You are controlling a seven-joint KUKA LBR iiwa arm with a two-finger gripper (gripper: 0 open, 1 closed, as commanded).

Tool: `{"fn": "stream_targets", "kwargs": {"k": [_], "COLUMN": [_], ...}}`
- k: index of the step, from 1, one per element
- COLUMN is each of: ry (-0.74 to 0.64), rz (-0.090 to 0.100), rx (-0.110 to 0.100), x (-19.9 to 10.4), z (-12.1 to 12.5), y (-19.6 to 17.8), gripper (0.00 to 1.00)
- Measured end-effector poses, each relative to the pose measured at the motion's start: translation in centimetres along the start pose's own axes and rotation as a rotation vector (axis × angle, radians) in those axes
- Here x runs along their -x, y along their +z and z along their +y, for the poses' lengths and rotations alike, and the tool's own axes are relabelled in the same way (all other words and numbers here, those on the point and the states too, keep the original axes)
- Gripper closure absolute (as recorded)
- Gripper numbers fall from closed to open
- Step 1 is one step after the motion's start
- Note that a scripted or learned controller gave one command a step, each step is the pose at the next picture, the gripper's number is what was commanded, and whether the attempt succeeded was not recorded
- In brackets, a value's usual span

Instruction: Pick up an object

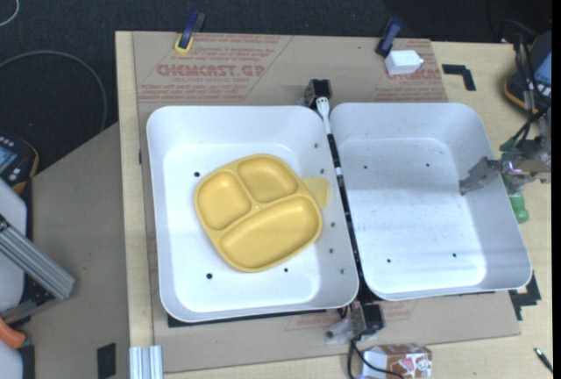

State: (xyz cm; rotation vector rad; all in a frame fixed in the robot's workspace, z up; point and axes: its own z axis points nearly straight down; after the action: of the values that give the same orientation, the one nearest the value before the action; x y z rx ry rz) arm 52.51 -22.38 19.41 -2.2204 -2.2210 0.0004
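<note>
Camera view, looking down at a slant:

- Two white bins side by side on a brown board (263,61), pinned at the back edge by two blue clamps (188,31), probably so the board cannot slide under the arm's pushes
- In the left bin (162,193): a yellow divided plate (259,210), flat on the floor, three hollows facing up, turned at an angle to the walls. Sits near the middle, apart from all four walls, so open to approach from any side
- Just beside the plate's right edge, touching or tucked under it: a small pale yellow scrap (317,189); too small to identify
- In the right bin (421,219): white floor with fine dark flecks and a few black dots
- At the right bin's far right wall: the gripper (480,177), a grey wedge reaching in over the rim, low and near the wall. Apart or together: cannot tell, too small and blurred. Nothing visibly held
- Beside it, at the rim: something green (521,202), unclear
- Behind the right bin: a small white block (403,62) on the board, outside both bins

Judgement: well apart from the plate, a whole bin between them; pick not yet begun. Likely hard: wide, flat and smooth, so probably only the raised rim or a divider offers a hold
</note>
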Motion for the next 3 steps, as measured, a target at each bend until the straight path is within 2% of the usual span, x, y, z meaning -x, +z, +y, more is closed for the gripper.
{"fn": "stream_targets", "kwargs": {"k": [1,2,3], "ry": [-0.002,-0.004,-0.011], "rz": [-0.005,-0.004,0.0], "rx": [0.01,0.018,0.021], "x": [0.1,-4.9,-15.4], "z": [0.7,-4.5,-4.5], "y": [-7.2,-19.8,-34.9], "gripper": [0.0,0.0,0.0]}}
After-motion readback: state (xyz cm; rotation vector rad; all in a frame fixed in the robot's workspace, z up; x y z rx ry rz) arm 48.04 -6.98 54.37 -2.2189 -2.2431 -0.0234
